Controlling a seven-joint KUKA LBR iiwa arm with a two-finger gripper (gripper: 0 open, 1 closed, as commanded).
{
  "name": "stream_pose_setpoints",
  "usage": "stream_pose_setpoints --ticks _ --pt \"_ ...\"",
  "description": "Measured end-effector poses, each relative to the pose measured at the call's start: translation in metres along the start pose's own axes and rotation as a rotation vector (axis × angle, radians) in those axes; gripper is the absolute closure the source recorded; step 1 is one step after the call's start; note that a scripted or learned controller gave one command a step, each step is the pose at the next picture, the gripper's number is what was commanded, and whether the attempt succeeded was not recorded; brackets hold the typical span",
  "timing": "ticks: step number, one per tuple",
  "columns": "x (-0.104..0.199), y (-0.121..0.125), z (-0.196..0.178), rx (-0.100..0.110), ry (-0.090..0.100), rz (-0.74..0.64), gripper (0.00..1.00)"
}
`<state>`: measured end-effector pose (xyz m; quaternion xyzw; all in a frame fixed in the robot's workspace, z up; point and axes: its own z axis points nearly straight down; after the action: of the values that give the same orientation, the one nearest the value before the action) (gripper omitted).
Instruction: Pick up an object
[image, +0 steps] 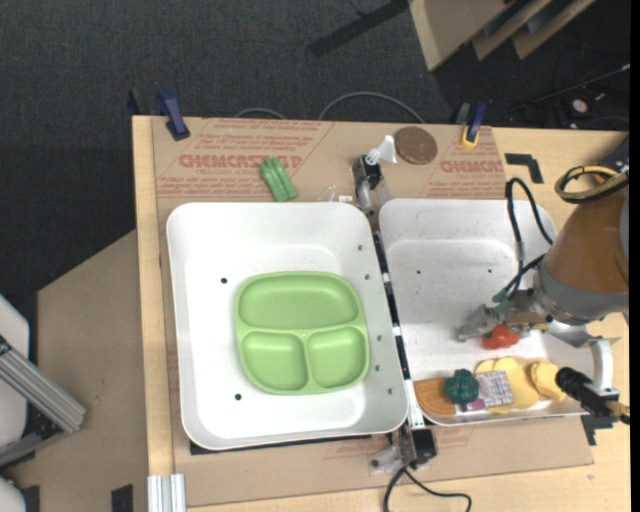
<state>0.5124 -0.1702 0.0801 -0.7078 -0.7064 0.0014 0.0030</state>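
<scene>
Small objects crowd the right bin's near edge, just below the gripper; its jaws' state I cannot tell. Red "CHEMCAST" lettering marks the bench.

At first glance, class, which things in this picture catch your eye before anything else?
The green divided tray in the middle of the left bin stands out first. Next comes the arm with its orange band, reaching over the right bin, and the small cluster of objects along that bin's near edge.
</scene>
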Motion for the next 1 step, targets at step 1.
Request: stream_pose_setpoints --ticks 1 --pt "0.0000 0.0022 -0.0148 -0.009 -0.003 -0.001 1.00"
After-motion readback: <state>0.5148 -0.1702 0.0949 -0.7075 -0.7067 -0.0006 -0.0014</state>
